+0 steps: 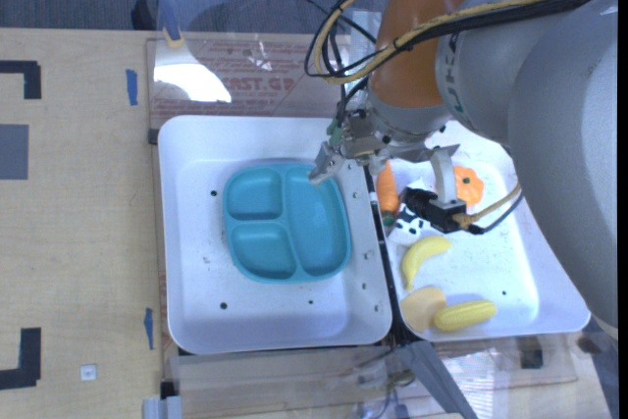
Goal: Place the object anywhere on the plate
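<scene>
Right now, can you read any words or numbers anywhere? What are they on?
Red print on the clear sheet behind the bins: too blurred and glared to read.
No readable words or numbers on the plate, bins or arm.

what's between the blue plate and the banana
In the camera view, the two bins' adjoining white walls lie between the blue plate in the left bin and the banana in the right bin; otherwise only bare bin floor.

The grey arm [549,93] enters from the right of the frame, its orange band [417,39] at upper centre. The gripper [334,162] hangs just below the band, near frame centre, pointing down-left.
</scene>
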Controlling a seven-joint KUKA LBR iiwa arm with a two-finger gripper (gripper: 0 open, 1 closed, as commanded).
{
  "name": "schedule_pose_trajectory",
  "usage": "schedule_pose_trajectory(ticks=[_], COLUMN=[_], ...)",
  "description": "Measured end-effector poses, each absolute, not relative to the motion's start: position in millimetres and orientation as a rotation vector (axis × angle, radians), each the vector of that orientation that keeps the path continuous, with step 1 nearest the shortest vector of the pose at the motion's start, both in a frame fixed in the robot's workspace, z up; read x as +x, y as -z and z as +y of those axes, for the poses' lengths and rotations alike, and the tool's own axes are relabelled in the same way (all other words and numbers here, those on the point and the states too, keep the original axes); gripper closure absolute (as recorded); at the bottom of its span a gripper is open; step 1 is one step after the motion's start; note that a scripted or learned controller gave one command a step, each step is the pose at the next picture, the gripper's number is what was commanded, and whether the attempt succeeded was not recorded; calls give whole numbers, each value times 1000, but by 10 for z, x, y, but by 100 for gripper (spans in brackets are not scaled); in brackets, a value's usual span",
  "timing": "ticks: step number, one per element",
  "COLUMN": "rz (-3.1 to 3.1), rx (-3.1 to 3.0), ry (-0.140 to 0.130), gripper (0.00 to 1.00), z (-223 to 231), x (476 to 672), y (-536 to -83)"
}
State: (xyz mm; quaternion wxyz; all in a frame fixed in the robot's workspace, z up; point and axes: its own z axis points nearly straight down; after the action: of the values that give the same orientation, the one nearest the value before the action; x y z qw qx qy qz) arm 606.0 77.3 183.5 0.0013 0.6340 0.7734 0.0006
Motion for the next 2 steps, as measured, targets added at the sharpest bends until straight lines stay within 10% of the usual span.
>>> schedule_pose_trajectory(ticks=[1,2], rz=[2470,1976], rx=[1946,2441], ry=[2,-5], gripper=[0,0], z=[1842,2142], x=[6500,6669], y=[-1276,-1893])
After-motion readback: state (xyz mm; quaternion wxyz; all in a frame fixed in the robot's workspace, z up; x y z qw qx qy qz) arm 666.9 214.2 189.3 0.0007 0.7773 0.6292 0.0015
